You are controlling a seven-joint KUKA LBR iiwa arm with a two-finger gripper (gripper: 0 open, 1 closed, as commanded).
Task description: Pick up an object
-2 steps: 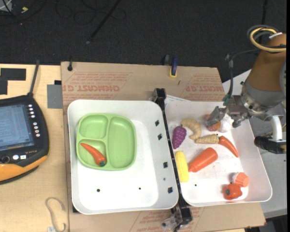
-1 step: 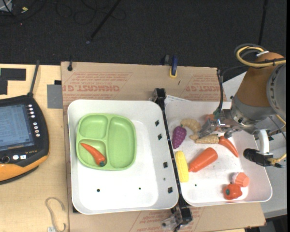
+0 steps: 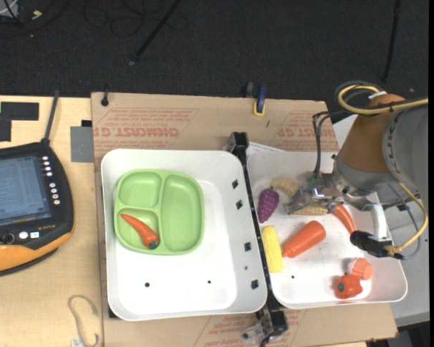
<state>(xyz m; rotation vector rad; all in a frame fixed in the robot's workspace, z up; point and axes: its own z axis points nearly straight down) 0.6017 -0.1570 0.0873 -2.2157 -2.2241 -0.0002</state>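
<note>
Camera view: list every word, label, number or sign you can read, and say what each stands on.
Red print on the brown cardboard sheet behind the two white bins: upside down and too blurred to read for certain.
Fainter red print on the same cardboard at the right, behind the bins: blurred, unreadable.
Screen of the black and orange handheld control pendant: lines of text, too small to read.

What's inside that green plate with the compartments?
The green plate holds one red chili pepper with a green stem, lying in its lower-left compartment. The other two compartments show only bare green plastic. Whatever lies beneath the pepper is covered.
</note>
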